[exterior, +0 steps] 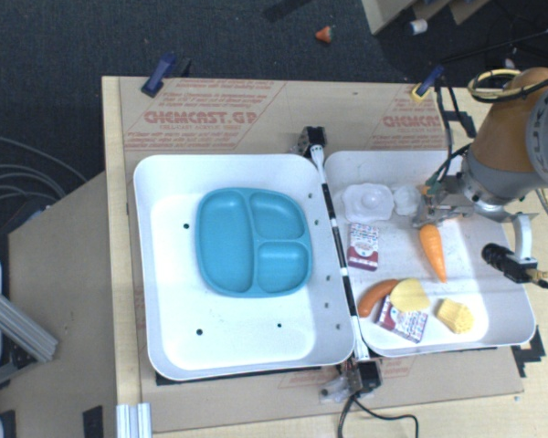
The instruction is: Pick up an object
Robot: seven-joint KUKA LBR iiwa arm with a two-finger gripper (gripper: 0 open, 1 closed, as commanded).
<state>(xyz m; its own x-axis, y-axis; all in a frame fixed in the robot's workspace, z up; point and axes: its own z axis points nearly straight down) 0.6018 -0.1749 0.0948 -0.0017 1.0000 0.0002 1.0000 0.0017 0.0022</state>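
Two shallow white bins sit side by side on the worktop (210, 108). The left bin (164, 272) holds a blue divided plate (253, 242). The right bin (507, 313) holds the loose items.

The arm (511, 144) comes in from three o'clock, its grey body with the orange band bent down over the far right part of the right bin. The claw (436, 210) hangs at the bin's upper middle, just above the thick end of the carrot (432, 251). Whether the claw is spread or pressed together I cannot tell; the dark parts blur into one another there.

The carrot lies flat in the right bin, between its middle and three o'clock. Its long axis runs roughly twelve to six, leaning slightly, with the thick end toward twelve and the tapered tip pointing toward about five o'clock. It seems to lie just below the claw rather than between the fingers.

Near it lie a red and white packet (363, 245), a clear plastic cup (368, 200), a yellow round piece (408, 295), a sausage (377, 297), and a yellow block (455, 316).
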